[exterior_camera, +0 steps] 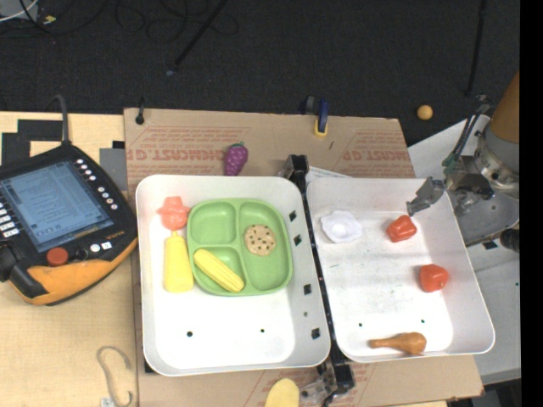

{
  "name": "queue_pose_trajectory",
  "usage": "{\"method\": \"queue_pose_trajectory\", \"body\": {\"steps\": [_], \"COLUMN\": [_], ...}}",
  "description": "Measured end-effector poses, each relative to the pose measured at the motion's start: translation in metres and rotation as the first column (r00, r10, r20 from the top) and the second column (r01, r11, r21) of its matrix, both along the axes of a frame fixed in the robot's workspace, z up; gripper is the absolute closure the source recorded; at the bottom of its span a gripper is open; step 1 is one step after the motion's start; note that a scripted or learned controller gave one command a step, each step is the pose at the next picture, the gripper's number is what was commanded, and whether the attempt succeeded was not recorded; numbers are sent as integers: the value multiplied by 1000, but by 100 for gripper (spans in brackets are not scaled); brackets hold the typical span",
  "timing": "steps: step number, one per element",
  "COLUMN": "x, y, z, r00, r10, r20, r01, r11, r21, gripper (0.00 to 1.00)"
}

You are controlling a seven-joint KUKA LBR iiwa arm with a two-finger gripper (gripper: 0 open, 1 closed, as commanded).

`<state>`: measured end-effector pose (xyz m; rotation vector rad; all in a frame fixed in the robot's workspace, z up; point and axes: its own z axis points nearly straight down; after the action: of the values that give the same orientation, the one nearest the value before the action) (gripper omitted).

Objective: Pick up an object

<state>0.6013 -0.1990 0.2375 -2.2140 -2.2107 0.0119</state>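
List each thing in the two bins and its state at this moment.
Gripper: at right bin's far right edge, above red pepper, holding nothing seen.
Red pepper: loose in right bin.
Tomato: loose in right bin.
Drumstick: lying flat in right bin.
White cup: in right bin.
Green tray: flat in left bin.
Cookie: in tray compartment.
Corn: lying in tray.
Yellow bottle: lying beside tray.
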Motion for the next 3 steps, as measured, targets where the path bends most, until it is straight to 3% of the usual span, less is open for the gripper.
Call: {"method": "queue_pose_trajectory", "body": {"steps": [1,3], "x": [2,5], "y": [0,0], "z": [8,-81], "r00": [1000,1000], "r10": [2,4], "r20": [14,9], "r01": [-2,-3], "r11": [1000,1000], "r21": [-3,-2], "gripper": [0,0]}}
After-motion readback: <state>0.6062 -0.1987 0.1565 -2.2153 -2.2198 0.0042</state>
